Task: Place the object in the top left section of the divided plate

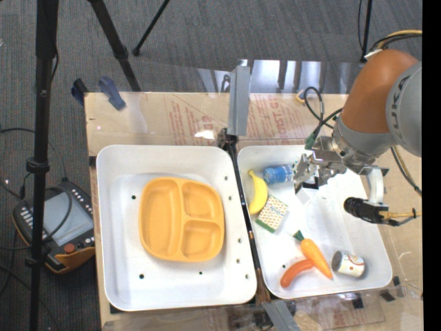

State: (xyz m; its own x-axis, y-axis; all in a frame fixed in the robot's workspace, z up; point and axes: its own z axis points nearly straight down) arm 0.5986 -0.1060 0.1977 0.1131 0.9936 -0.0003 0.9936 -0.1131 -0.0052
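- Left bin point(114, 185): I see the orange plate point(182, 219) lying flat, all three sections bare, so nothing is placed yet.
- Right bin point(324, 219): banana point(258, 192), bottle point(278, 174), small box point(273, 214), carrot point(313, 252), sausage point(296, 272) and can point(348, 264) all lie loose.
- Gripper point(308, 174) hovers low just right of the bottle; from here I cannot tell how its fingers stand. Pick and carry both remain, by my reading.

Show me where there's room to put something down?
The yellow divided plate has all three sections bare. White floor rings it in the left bin. The right bin is crowded: banana, bottle, carrot, can, with the tool above it.
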